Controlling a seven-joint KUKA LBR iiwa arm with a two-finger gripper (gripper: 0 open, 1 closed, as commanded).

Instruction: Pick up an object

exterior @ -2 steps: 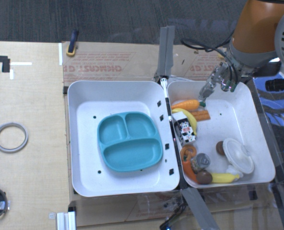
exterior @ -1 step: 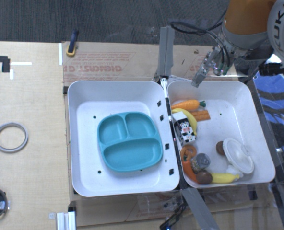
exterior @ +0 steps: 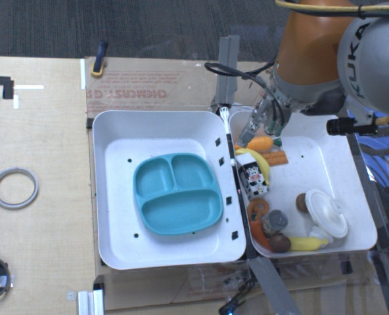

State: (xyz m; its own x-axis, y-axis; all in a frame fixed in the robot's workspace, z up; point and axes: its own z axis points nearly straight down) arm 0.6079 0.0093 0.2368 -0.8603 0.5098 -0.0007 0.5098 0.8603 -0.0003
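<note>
we see the gripper (exterior: 260,128) low over the right bin (exterior: 332,151), near the bin's far left corner. its two fingers look a little spread, with the tips just above an orange carrot-like piece (exterior: 263,143), and we see nothing pinched between them. whether the tips touch this piece, we cannot tell. the arm (exterior: 326,41), with its orange band, reaches in over the far right part of this bin.

the objects to pick lie mostly along the left side and the near edge of the right bin. just beside the orange piece, toward the near side, there is a yellow banana (exterior: 257,163), and touching it a small white box with dark print (exterior: 253,179) against the left wall. further toward the near left corner we see a round orange-red thing (exterior: 257,209), a grey round thing (exterior: 274,220) and a dark brown ball (exterior: 280,243), close together. a second yellow banana (exterior: 308,243) lies along the near edge. a white round lid-like object (exterior: 327,214) rests near the near right corner, with a small brown thing (exterior: 301,202) just beside it.

the left bin (exterior: 109,195) carries a blue divided plate (exterior: 178,193) in its middle. on the bench (exterior: 37,136), near its left edge, lies a grey ring (exterior: 14,188).
</note>
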